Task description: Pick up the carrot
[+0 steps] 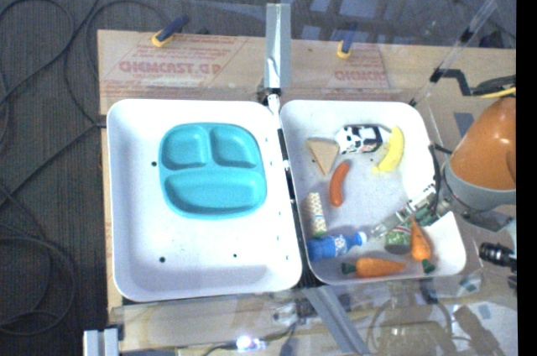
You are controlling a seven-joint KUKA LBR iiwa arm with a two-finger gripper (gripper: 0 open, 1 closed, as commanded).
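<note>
The tool [413, 212] sits in the right bin [369, 112]; its finger state cannot be determined. One carrot [419, 243] lies just below the tool, another carrot [377, 266] further below-left.

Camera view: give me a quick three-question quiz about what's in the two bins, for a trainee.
1. True or false: the blue plate lies in the view's left bin.
2. Which lies nearest the front wall of the right bin: A banana, B carrot, C cow toy?
3. Fill in: the arm reaches in from the view's ____.
Key: 1 true; 2 B; 3 right.
</note>
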